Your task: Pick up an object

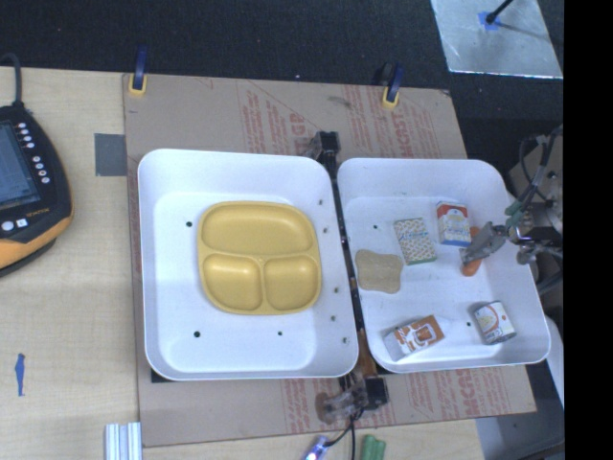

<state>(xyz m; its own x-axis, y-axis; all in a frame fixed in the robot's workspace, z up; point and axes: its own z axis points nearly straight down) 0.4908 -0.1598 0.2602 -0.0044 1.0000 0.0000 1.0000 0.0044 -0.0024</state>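
Just beside the jaws (476, 249), a small orange object (469, 266).

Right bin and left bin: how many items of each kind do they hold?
Boxes/packets: 3
Can: 1
Tan flat piece: 1
Orange item: 1
Yellow divided tray: 1
Total: 7

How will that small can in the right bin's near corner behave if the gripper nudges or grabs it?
The can seems to lie on its side, one round end facing up toward the camera, so a nudge would probably roll it. It sits near the right bin wall, which may stop it quickly. It looks rigid, so a grasp shouldn't crush it, though smooth curved sides might slip.
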